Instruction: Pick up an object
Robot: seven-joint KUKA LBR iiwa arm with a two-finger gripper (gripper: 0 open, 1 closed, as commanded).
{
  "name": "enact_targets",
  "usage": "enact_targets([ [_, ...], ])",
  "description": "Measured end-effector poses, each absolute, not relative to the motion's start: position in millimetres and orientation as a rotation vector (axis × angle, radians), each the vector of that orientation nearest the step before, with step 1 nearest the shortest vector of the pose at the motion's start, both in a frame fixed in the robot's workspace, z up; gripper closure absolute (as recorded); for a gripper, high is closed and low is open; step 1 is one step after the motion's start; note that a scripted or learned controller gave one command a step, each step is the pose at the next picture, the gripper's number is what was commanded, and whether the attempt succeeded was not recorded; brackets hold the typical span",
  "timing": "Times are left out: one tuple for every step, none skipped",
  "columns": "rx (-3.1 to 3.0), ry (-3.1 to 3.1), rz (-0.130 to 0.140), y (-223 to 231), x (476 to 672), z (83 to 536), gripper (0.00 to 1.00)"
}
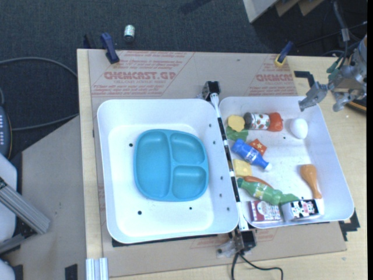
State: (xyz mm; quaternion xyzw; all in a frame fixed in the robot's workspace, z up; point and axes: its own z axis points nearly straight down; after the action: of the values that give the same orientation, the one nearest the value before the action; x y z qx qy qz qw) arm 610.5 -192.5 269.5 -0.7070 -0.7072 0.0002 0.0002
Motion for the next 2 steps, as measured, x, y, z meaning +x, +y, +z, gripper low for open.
enact_targets([
  [-2.218,-2.221,0.001,-141,624.4,174,0.0],
  [-2.223,-2.222,-0.002,-115,596.8,94,0.0],
])
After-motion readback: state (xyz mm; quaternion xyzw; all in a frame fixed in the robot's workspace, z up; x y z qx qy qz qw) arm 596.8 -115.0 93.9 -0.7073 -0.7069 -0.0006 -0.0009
